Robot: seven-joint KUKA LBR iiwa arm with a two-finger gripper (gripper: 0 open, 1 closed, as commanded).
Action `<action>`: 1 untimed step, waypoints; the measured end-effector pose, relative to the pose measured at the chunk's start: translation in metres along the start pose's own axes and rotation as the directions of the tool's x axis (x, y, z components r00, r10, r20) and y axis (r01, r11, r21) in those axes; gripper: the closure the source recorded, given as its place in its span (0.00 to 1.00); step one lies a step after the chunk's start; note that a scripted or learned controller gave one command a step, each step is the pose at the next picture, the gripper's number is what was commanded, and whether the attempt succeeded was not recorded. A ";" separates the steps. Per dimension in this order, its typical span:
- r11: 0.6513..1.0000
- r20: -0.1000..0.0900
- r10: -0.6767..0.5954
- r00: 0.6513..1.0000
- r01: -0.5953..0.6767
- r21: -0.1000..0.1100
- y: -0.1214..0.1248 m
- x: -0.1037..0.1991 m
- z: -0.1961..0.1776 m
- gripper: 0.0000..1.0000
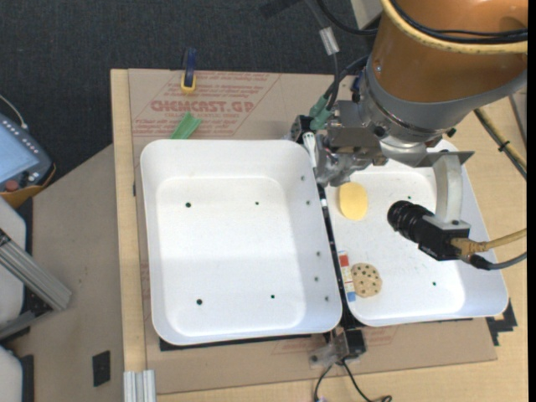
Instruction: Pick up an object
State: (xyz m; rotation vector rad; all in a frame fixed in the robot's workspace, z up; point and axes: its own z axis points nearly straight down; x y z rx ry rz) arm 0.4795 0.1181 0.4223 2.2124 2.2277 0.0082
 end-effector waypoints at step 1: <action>1.000 0.002 0.006 1.000 -0.006 0.001 0.001 -0.003 -0.009 1.00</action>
